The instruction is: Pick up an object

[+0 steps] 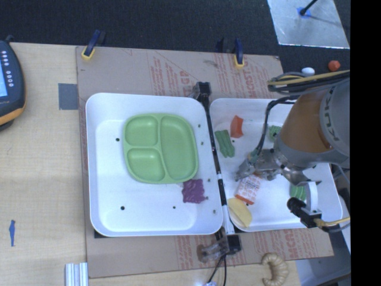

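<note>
- grey arm with orange band reaches in from the right over the right shallow white bin
- end effector low in the right bin, metal tip just above the white and red packet; can't tell its opening or whether it has anything
- white and red packet lies tilted near the bin's left front, pale yellow rounded piece just below it at the front left corner
- long green ridged piece near the bin's left wall, small orange-red block just beside it toward the back
- small green piece right of the end effector, another green bit partly hidden by the arm
- left shallow white bin holds a light green three-compartment plastic plate, purple crumpled lump just off its front right corner
- both bins sit on brown cardboard on the wooden table
</note>
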Robot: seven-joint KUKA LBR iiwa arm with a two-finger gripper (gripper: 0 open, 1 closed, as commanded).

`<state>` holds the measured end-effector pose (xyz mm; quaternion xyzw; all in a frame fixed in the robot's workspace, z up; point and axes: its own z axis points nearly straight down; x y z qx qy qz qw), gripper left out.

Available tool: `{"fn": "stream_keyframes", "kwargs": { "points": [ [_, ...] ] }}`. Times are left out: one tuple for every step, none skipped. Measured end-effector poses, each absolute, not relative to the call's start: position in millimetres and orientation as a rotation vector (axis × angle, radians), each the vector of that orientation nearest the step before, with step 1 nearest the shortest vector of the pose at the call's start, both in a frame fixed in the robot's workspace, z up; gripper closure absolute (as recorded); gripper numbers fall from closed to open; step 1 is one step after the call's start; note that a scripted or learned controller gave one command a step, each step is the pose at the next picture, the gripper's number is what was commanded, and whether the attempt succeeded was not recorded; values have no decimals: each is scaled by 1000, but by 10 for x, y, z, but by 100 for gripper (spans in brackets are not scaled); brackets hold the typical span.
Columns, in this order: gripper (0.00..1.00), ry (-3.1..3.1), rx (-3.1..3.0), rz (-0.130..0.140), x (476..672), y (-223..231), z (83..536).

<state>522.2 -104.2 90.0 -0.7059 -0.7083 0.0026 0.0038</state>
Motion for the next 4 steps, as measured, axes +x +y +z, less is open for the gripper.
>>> {"fn": "stream_keyframes", "kwargs": {
  "points": [
    [100,-2222,-2215,6,5242,-1059,1020],
    [0,-2224,-2213,8,5240,-1059,1016],
    [0,-2230,-2220,-3,5913,-1407,940],
    [100,-2236,-2215,-2,5905,-1407,1060]
  ]
}}
